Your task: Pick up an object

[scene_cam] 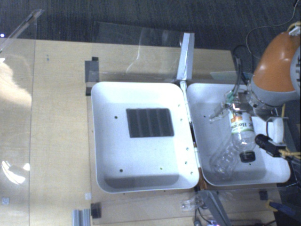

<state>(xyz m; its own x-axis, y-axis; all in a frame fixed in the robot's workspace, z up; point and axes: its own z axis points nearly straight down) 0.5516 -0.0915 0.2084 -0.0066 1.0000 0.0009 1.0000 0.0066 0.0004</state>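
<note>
A clear plastic bottle (241, 130) with a white label lies in the right bin (207, 102), its black cap (247, 156) pointing toward the front. Just left of the cap lies a clear, crumpled plastic piece (224, 160). My gripper (233, 105) hangs over the bottle's far end, under the orange wrist band (278, 62). From this angle I cannot tell whether it touches the bottle. A dark ribbed rectangular pad (149, 122) lies flat in the middle of the left bin (108, 140).
A low wall (190, 131) separates the two bins. A metal post (185, 55) stands behind that wall. Cables and a black connector (267, 146) sit along the right bin's right side. Bare wooden bench (47, 126) extends to the left.
</note>
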